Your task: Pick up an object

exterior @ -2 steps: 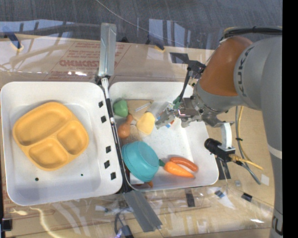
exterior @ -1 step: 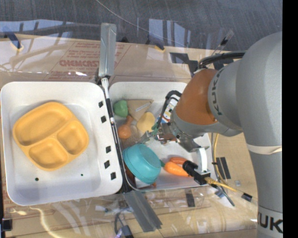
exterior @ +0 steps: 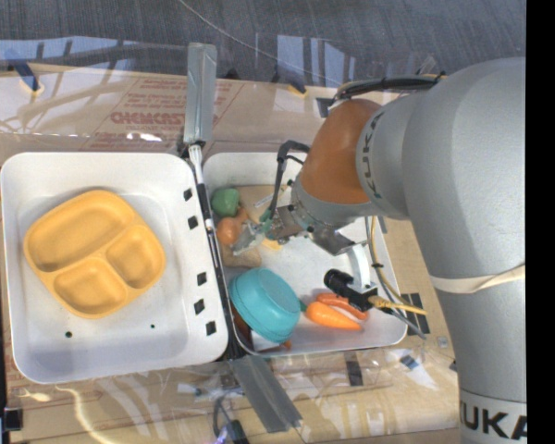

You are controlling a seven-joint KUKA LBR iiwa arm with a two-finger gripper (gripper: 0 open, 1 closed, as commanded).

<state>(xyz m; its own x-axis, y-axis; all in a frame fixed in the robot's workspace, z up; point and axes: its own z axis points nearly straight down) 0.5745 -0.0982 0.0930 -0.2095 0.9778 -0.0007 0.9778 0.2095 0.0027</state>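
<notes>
Grey arm (exterior: 462,202) looms over the right bin (exterior: 388,336), its pincer (exterior: 256,234) low inside.
Far left of the pincer, a yellow divided tray (exterior: 92,251) lies in the left bin (exterior: 37,354); just left sit a green ball (exterior: 226,201) and an orange piece (exterior: 228,232); below, a teal bowl (exterior: 266,303); below-right, a carrot (exterior: 333,315), long axis left-right, tip pointing left. Whether the pincer is wide or narrow cannot be told.

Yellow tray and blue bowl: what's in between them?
In the camera view, the touching white walls of the two bins lie between the yellow tray and the blue bowl, with black clips along them.
</notes>
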